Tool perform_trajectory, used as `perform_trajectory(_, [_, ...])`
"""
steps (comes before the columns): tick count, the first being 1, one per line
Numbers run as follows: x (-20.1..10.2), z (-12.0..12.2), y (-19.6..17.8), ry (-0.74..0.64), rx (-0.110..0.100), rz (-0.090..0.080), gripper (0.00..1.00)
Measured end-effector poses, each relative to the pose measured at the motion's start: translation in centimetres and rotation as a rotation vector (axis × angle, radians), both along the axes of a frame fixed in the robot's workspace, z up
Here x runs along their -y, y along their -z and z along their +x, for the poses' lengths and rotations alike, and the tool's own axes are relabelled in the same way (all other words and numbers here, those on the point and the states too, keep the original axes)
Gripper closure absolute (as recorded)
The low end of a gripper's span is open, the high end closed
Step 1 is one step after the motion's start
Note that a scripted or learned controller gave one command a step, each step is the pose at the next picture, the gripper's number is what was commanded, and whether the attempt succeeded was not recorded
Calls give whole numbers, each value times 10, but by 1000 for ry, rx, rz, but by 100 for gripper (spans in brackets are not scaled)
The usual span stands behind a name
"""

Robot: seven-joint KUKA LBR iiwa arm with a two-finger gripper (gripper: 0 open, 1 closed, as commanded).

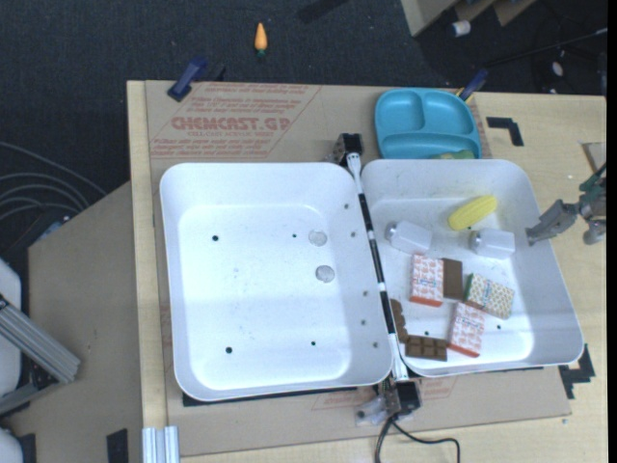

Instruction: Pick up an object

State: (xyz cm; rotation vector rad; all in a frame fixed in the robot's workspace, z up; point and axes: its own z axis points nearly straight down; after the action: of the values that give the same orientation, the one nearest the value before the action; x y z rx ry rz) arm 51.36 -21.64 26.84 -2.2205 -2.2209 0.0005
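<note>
Camera view looks down on two shallow white bins clipped together side by side on a cardboard-covered bench. All the pickable stuff is piled in the right bin (540,340), probably so the arm coming in from the right can reach it easily. There's a yellow corn cob toy (472,212) near the back, two clear-ish plastic cups (409,233) lying on their sides, a couple of red-and-white snack packets (426,279), a patterned packet (491,295) and a brown chocolate bar (425,346) down by the front edge. The left bin (193,258) has just two small round discs (325,274) in it. A blue divided plate (427,123) sits behind the bins, out of play. The gripper (554,219) is just at the right bin's right rim, near the corn but apart from it. Honestly I can't tell how it's set, it's too blurry, and nothing looks caught in it. My guess is no pick has started yet.
</note>
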Motion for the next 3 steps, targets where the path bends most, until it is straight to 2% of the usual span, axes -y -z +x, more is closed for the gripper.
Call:
perform_trajectory(1, [4, 66, 99, -1, -1, 0, 0])
perform_trajectory(2, [-23, 152, 185, -1, -2, 1, 0])
perform_trajectory(3, [-22, 154, 172, -2, 4, -3, 100])
